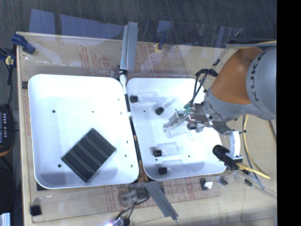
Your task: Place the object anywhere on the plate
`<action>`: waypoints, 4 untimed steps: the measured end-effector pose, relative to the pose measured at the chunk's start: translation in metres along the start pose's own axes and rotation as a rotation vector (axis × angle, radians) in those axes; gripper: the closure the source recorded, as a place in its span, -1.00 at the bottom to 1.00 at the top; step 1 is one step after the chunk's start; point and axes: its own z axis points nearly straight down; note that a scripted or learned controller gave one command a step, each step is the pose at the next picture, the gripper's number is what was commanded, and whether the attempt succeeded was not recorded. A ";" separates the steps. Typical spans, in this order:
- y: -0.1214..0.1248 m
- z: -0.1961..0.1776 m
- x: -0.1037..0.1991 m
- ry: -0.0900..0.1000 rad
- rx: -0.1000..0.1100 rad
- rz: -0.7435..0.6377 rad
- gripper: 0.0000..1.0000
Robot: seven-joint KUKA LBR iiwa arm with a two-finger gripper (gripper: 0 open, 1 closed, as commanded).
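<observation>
Clear plastic vials (167, 150) with black caps lie scattered in the right bin (141, 86) where my tool (181, 120) hovers over one, though I cannot tell its state, because the dark ridged plate (89, 154) waits well apart in the left bin (35, 86) for delivery.

My bench (70, 51): pale wood top under clear sheeting. Dark grey carpet floor (94, 4) beyond. Even overhead light.
</observation>
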 end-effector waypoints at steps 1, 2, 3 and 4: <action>0.051 0.023 0.088 0.002 0.004 0.056 1.00; -0.034 0.022 0.173 0.002 0.004 -0.104 1.00; 0.024 -0.011 0.250 0.001 0.000 -0.337 1.00; 0.054 0.093 0.329 0.000 0.005 -0.152 1.00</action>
